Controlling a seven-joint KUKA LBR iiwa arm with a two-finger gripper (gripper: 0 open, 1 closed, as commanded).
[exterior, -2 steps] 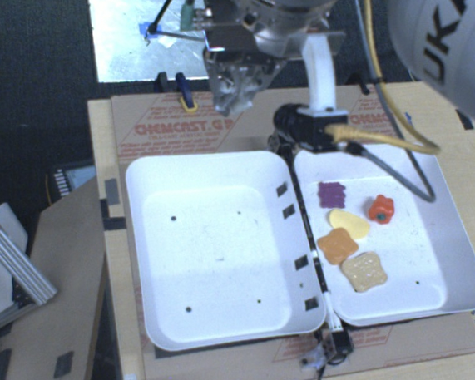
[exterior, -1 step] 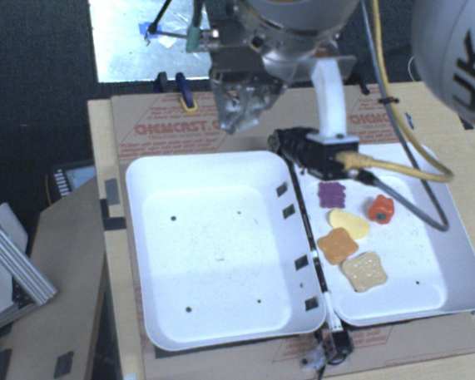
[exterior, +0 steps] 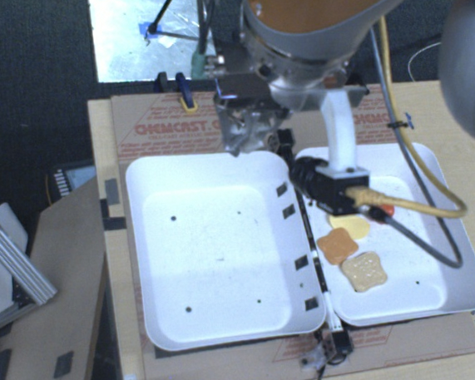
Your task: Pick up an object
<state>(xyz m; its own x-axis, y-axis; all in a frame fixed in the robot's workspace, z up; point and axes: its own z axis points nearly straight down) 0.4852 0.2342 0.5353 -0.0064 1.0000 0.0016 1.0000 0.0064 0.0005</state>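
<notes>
Three flat food-like pieces lie together in the right bin (exterior: 448,290): an orange square piece (exterior: 336,246), a pale yellow piece (exterior: 355,227) just behind it, and a beige toast-like piece (exterior: 364,271) in front. My gripper (exterior: 252,138) hangs under the large grey and orange wrist, over the far rim of the left bin (exterior: 219,254) near its right corner. It is well up and to the left of the three pieces. Nothing shows beneath it.
A white post (exterior: 340,133) with a black fitting (exterior: 328,188) stands over the right bin's far left part, and a yellow cable (exterior: 418,201) loops from it across that bin. Black clips (exterior: 303,262) line the seam between the bins. Cardboard lies under both.
</notes>
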